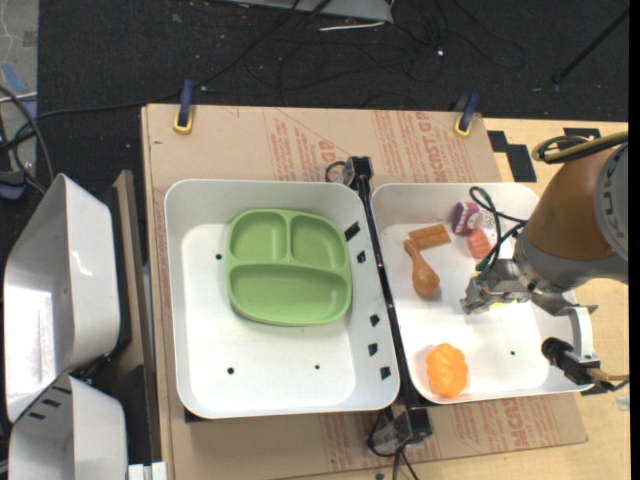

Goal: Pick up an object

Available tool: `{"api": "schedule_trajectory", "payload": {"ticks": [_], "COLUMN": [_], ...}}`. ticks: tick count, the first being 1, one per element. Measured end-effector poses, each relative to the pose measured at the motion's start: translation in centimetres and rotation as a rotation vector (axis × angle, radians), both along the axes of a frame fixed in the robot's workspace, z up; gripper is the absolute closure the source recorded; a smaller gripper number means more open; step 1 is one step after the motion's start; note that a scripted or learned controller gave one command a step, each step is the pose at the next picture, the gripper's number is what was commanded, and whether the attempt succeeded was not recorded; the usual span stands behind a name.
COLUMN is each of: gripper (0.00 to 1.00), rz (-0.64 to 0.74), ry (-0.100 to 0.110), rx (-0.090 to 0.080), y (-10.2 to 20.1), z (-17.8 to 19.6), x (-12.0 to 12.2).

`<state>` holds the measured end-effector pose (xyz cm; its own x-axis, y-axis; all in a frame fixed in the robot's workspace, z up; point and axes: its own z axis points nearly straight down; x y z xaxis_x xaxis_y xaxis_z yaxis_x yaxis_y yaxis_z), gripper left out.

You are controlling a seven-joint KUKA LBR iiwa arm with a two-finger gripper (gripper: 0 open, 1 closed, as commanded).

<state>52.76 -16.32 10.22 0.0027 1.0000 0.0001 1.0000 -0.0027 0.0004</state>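
Two white bins sit side by side on the surface [270,148], which looks like a cardboard sheet with red print, held by two yellow clamps [183,120] at its upper edge. The arm [580,218] enters from the right of the frame and is cut off there; its orange band hides the right bin's upper right corner. The end effector [487,296] sits low over the middle right of the right bin [500,368], and it is small and blurred, so whether it is released or clenched cannot be told, nor whether anything is in it.

In the right bin, an orange ball [447,369] lies near the lower edge, well apart from the end effector. A brown spoon-like piece [423,271] lies at the upper middle, just below a tan block [429,236]. Near the upper right of that bin, a purple item [464,216] and a red item [480,242] are partly covered by a dark cable and hard to make out.

The left bin [200,368] holds a green divided plate [290,267] in its upper middle. A black divider with clips runs between the bins. At the far left of the frame, white tubs [55,278] are partly cut off. Cables cross the dark floor along the top.
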Motion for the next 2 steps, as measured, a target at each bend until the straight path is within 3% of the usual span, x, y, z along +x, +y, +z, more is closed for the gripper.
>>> {"api": "schedule_trajectory", "payload": {"ticks": [2], "gripper": [1.00], "rz": [0.005], "ry": [-0.004], "rx": [-0.001], "y": [0.5], "z": [10.3], "x": [-1.5]}}
